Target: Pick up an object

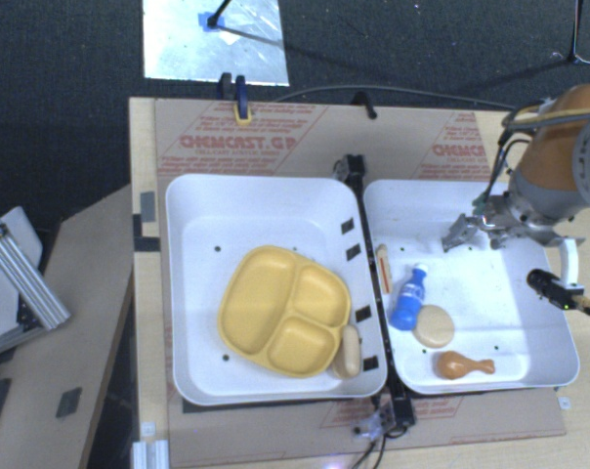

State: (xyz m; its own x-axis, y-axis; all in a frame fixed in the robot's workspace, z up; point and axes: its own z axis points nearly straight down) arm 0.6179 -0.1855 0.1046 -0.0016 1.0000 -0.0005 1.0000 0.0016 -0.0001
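Brown board (275, 135) printed "CHEMCAST GP" lies under my two white bins, on a pale bench over dark carpet. My gripper (463, 233) hangs over the right bin (529, 345) with its fingers narrowly parted on nothing. I see a blue bottle (408, 299), round bun (434, 325) and drumstick (461, 364) there; a yellow tray (283, 311) sits left.

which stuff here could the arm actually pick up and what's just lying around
Pickable:
- blue bottle
- tan disc
- toy drumstick
- yellow divided tray
- beige piece

Just around:
- white bins
- blue clamp
- foil sheet
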